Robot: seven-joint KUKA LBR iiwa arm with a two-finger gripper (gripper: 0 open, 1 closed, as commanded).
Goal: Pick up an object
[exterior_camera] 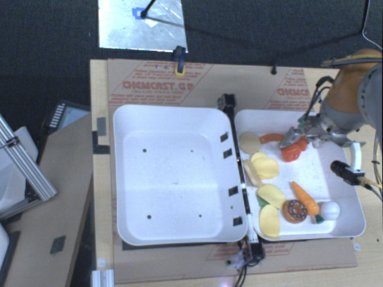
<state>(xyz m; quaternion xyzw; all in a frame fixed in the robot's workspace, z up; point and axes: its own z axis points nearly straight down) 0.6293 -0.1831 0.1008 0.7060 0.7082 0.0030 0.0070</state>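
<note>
Camera view, straight down on the right bin (358, 217): toy food crowded along the left and front of it. Red tomato-like piece (291, 152) sitting in the back half, just beside a pale round disc (249, 142) and a thin orange strip (270, 137). Gripper (295, 137) reaching in from the right, right on top of that red piece, metal tips at its upper edge and touching or very nearly so. Cannot tell whether spread or pressed together — tips too small and blurred against the red. Nothing visibly pinched and lifted; red piece looks seated on the bin floor.

Handling, as a guess: hollow plastic, light, stiff, smooth and rounded, so prone to squirting out sideways under an off-centre pinch. Best taken across the widest part, low on the body, tips either side.

Further forward: yellow pieces (267, 167), a carrot (305, 198), a brown sprinkled doughnut (294, 210), a white ball (330, 208), all well clear of the claw. Left bin (127, 124) alongside, not in play. Red piece the obvious target, directly beneath the tips, no neighbour crowding its right side.
</note>
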